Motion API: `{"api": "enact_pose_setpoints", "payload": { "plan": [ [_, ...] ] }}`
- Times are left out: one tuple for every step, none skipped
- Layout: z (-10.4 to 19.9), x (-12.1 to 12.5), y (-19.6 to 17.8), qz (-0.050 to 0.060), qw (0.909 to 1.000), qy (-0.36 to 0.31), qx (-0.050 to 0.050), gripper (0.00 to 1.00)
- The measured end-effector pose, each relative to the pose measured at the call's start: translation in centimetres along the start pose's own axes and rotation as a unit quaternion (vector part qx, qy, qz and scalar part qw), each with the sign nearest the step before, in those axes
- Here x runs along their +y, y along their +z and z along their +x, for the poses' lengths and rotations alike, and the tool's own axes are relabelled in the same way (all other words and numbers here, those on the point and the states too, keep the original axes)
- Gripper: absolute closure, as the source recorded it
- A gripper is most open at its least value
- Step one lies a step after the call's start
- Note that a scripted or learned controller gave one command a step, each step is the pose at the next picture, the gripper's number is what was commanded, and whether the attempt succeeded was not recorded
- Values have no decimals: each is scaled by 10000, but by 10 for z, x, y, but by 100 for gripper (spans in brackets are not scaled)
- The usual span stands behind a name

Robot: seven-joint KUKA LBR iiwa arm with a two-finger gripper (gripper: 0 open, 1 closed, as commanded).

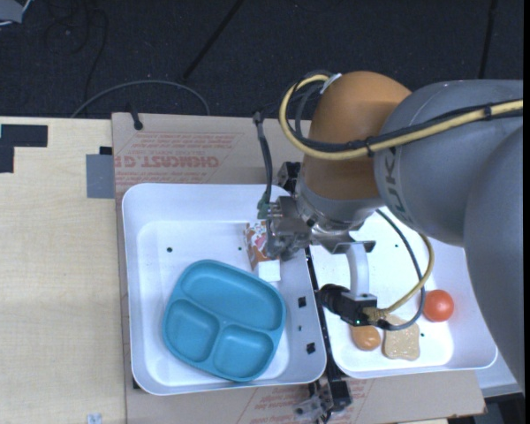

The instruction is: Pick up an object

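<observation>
The big grey arm (459, 157) reaches in from the right, and its gripper (278, 232) is down at the right edge of the left bin (146, 237). You cannot tell how the gripper stands. A small red and white packet (257, 241) sits right beside it. A blue plate with three parts (223, 320) lies lower in that bin. In the right bin (468, 352) are a red tomato (438, 306), a brown round thing (367, 337) and a tan bread slice (401, 343)
</observation>
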State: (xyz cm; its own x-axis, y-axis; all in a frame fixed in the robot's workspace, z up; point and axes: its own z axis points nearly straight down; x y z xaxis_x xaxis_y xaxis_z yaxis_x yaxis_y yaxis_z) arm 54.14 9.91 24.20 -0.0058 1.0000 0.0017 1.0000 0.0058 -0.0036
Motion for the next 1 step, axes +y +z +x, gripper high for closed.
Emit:
{"api": "enact_pose_setpoints", "payload": {
  "plan": [
    [-2,0,0,2,10000,17,-10,0]
  ]
}}
